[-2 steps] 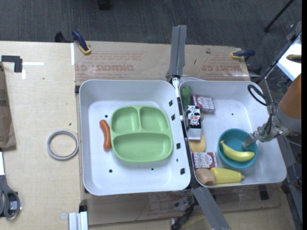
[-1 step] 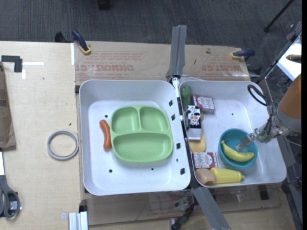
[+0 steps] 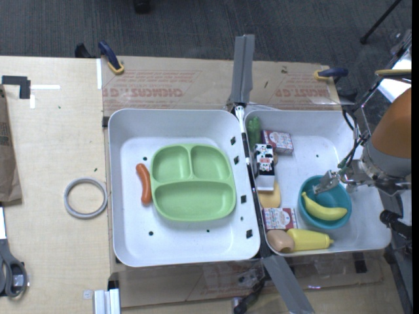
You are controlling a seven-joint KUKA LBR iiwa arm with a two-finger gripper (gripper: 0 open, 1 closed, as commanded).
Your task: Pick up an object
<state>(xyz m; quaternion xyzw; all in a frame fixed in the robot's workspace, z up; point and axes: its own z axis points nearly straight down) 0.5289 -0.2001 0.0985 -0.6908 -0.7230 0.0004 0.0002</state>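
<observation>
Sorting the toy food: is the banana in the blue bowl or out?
In. The banana lies inside the blue bowl, curved along its near side, in the right bin.

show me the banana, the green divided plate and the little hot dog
banana (image 3: pixel 325 209), camera view, middle of its curved body
green divided plate (image 3: pixel 194 201), camera view, floor of its large compartment
hot dog (image 3: pixel 144 182), camera view, middle of its length

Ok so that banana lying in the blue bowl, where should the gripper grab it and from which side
Probably at the middle of the banana, coming straight down from above. It lies flat inside the blue bowl in the right bin, so the bowl's wall blocks a sideways approach. Closing the fingers across its narrow width, not along the curve, looks safest. The gripper hangs just over the bowl's far edge.
</observation>
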